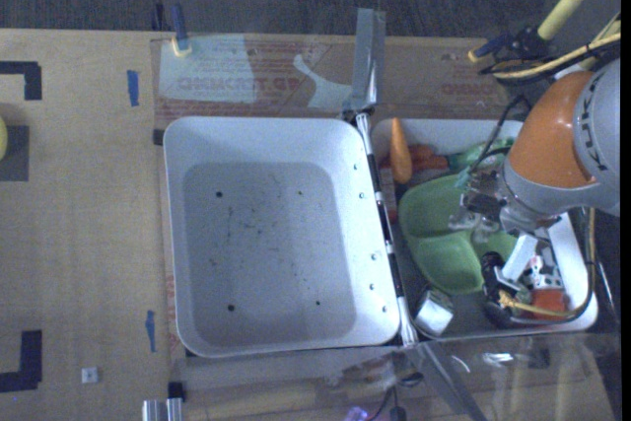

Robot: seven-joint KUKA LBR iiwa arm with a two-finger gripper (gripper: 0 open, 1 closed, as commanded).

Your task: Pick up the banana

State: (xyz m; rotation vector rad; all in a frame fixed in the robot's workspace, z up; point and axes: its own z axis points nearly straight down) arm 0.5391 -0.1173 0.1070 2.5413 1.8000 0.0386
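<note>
Honestly, I cannot tell where the banana lies among the clutter of the right bin (582, 315), whose white rim runs along the near right. An orange tapered thing (399, 151) stands against this bin's far left wall, with a red thing (430, 156) just to its right. Most of the bin's middle is taken by a large green thing (439, 251), folded or bowl-like, and a small silvery thing (432, 314) sits at the near left corner. The tool (480, 212) is low over the green thing's right part. Whether it is released or clenched cannot be told. Touching this bin on the left, the left bin (266, 232) shows a floor with dark specks. Both rest on the wooden surface (79, 261), where a yellow thing (2, 139) sits cut off at the far left edge.
</note>
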